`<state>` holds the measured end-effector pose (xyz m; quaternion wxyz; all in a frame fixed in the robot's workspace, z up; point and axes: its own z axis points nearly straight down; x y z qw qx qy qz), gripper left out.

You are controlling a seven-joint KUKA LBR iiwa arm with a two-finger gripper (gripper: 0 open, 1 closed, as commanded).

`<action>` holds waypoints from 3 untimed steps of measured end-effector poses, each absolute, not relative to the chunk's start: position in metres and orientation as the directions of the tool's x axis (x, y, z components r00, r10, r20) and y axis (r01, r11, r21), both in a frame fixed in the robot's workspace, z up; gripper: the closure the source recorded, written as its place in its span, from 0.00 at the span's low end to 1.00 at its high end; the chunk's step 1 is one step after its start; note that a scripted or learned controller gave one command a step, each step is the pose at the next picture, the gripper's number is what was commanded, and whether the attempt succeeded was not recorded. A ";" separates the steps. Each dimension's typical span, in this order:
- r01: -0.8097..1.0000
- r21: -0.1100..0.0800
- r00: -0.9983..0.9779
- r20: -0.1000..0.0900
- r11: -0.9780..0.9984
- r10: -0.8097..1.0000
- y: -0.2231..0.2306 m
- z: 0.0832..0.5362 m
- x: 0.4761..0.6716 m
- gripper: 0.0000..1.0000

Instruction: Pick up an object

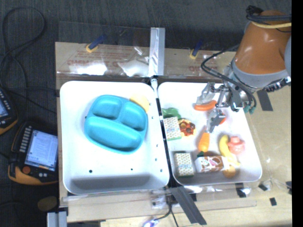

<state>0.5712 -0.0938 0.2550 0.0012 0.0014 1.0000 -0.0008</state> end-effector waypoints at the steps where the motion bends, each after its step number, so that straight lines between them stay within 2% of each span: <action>1: 0.095 0.000 -0.996 0.000 0.996 0.095 -0.100 0.126 0.555 0.00; 2: 0.361 0.002 -0.932 -0.010 0.932 0.361 -0.129 0.090 0.607 0.00; 3: 0.164 -0.003 -0.986 -0.013 0.986 0.164 -0.172 0.090 0.636 0.00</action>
